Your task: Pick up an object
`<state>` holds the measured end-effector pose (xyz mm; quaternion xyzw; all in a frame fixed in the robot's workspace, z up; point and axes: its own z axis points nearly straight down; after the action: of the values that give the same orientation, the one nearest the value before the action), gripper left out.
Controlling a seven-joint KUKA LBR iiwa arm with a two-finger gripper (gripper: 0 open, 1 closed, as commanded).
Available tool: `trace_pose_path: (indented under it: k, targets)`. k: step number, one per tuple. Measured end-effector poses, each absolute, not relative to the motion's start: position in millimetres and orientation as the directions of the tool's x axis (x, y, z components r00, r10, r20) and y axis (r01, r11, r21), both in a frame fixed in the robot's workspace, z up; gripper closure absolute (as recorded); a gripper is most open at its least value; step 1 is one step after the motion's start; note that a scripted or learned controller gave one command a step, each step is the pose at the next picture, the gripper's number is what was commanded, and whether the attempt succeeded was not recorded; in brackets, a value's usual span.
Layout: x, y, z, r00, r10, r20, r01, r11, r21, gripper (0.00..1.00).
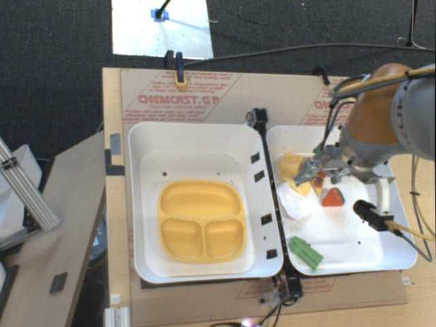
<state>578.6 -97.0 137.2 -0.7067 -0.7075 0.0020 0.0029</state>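
While the tool [315, 172] sits low over the yellow piece [293, 163] in the right bin [398, 251], its grip unreadable, the reach looks underway; lifting comes next.

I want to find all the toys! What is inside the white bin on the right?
In the right bin lie a green block, a red piece, a yellow piece and something white. The gripper covers whatever lies beneath it.

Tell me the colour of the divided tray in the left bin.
Yellow: the divided tray shows plainly in the camera view, in the left bin.
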Motion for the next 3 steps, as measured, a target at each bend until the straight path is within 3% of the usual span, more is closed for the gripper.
trace_pose_path:
  k: [1, 2, 3]
  targets:
    - [579.4, -97.1, 85.3, 0.0, 1.0, 0.001, 1.0, 0.0, -0.001, 0.0]
    - [580.7, -97.3, 96.6, -0.001, 1.0, 0.0, 1.0, 0.001, 0.002, 1.0]
    - [582.2, -97.1, 159.3, -0.004, 1.0, -0.001, 1.0, 0.004, 0.005, 1.0]
